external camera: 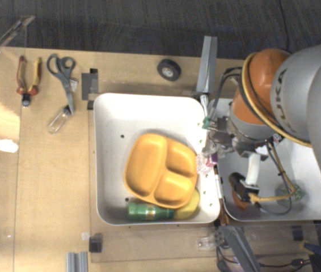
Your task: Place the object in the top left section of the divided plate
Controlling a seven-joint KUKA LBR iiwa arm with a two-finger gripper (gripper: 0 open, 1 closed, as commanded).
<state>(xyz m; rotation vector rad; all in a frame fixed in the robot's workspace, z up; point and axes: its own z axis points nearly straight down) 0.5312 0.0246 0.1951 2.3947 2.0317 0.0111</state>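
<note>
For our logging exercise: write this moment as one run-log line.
arm: over bins' divider | hand: grip unclear | divided plate: left bin, sections bare | green bottle: under plate edge | step: placing not done

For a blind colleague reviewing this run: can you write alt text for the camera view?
A yellow divided plate lies tilted in the left white bin, resting on a green bottle and a yellow object. The grey-and-orange arm reaches in from the right over the bins' shared edge. Scissors and pliers lie on the bench.
</note>
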